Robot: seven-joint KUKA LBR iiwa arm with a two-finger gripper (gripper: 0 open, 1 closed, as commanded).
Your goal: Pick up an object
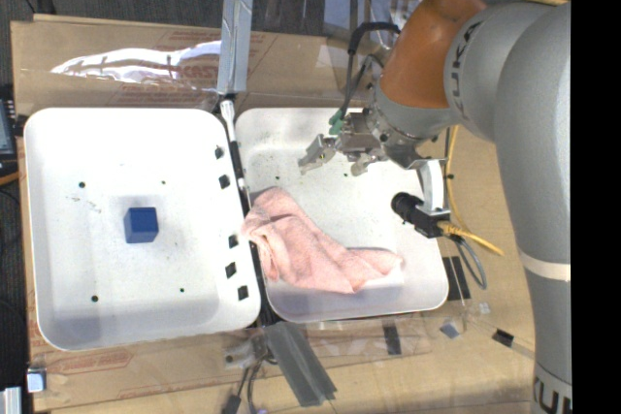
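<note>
A crumpled pink cloth lies in the right bin, along its left and near side. A small blue cube sits on the floor of the left bin. My gripper hangs over the far part of the right bin, above bare white floor and a little beyond the cloth. Its two fingers are spread apart with nothing between them. The grey arm with its orange band comes in from the right.
Black clips line the seam between the two bins. A black cable fitting and yellow wires hang over the right bin's right rim. Brown cardboard lies under and behind both bins.
</note>
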